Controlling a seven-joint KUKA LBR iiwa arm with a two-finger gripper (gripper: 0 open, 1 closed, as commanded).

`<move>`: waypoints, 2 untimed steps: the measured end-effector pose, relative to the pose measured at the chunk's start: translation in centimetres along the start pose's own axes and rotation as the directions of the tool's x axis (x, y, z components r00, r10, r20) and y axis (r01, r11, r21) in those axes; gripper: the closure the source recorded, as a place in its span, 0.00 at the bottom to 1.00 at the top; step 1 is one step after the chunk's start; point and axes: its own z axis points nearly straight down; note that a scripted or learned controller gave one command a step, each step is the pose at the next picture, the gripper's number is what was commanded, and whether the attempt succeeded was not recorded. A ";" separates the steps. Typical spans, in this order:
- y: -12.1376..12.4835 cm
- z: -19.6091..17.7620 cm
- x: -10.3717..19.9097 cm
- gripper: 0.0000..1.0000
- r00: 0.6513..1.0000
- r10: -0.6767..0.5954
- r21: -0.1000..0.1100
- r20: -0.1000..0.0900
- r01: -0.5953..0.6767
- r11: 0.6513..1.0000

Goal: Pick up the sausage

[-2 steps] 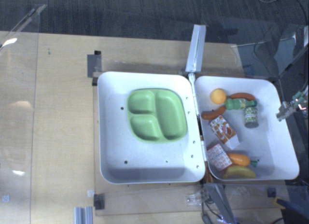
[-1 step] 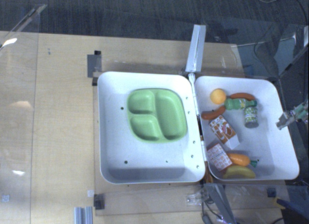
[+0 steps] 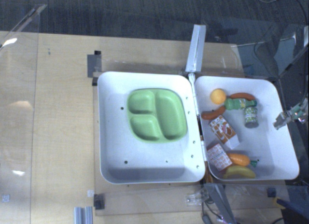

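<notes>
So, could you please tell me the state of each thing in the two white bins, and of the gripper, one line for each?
Green divided plastic plate: flat in the left white bin, nothing in its compartments.
Two reddish-brown toy sausages: lying in the right white bin, not gripped.
Orange ball: resting by the sausages.
Small can: lying on its side.
Orange toy carrot: lying flat.
Gripper: over the right bin's right edge, holding nothing.

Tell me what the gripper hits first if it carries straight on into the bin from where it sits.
Heading left from the gripper, probably the small can, before either sausage; height above the right bin is unclear.
</notes>
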 end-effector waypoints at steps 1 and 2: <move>-0.5 -0.8 0.2 1.00 0.999 -0.043 -0.001 0.002 0.043 0.999; -0.5 -0.4 0.2 1.00 0.999 -0.045 -0.001 0.001 0.045 0.999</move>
